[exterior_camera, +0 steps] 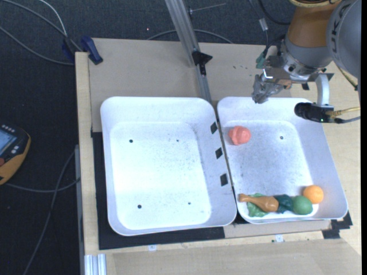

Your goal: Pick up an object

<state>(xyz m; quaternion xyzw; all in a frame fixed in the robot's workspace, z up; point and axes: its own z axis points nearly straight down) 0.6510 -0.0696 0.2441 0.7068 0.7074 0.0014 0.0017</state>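
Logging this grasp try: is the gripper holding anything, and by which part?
Nothing is held: the gripper hangs over the right bin's far rim, with nothing between its fingers.

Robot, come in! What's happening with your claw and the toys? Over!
Gripper above right bin's far rim, holding nothing seen. Pink ball nearest, untouched. Nothing between them.

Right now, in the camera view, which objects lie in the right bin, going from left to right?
Pink ball → brown drumstick-shaped toy → green ball → orange ball. A dark teal item between the drumstick and the green ball overlaps both, so I leave it out.
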